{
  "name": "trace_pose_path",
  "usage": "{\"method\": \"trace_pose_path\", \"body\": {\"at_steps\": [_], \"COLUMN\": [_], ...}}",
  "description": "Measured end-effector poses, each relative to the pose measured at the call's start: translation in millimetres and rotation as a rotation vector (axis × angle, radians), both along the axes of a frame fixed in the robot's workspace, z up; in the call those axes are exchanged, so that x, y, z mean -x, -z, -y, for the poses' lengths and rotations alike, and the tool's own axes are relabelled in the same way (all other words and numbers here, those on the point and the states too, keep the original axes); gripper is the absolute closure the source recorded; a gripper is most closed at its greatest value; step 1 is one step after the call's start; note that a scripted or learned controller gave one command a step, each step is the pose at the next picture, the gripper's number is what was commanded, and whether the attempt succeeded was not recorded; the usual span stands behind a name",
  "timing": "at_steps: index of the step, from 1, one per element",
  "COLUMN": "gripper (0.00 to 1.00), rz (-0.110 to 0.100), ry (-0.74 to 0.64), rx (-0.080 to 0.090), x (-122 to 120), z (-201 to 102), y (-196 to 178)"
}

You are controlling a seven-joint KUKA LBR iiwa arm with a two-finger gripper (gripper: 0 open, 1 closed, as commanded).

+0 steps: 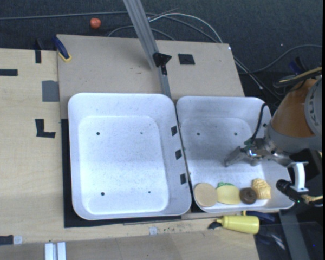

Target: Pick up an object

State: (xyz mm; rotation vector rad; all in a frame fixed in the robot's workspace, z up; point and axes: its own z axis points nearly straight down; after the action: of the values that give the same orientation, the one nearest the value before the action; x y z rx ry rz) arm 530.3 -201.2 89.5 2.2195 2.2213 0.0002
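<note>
- End effector: low over the floor of the right bin, reaching in from the right; whether it is wide or narrow cannot be told, and nothing is seen held.
- Candidate objects: a row against the bin's near wall, just below the end effector: tan disc, yellow piece with a green bit, dark ring, corn-like piece.
- Orientation: the row's long axis runs left-right along the wall; the disc lies flat, without a clear heading.
- Advice: probably descend on one end piece, closing across its short side, clear of wall and neighbours.
- Left bin: well apart.
</note>
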Motion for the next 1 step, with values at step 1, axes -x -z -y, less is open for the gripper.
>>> {"method": "trace_pose_path", "body": {"at_steps": [1], "gripper": [1.00], "rz": [0.002], "ry": [0.001], "rx": [0.001], "x": [-0.6], "z": [0.8], "y": [-11.4]}}
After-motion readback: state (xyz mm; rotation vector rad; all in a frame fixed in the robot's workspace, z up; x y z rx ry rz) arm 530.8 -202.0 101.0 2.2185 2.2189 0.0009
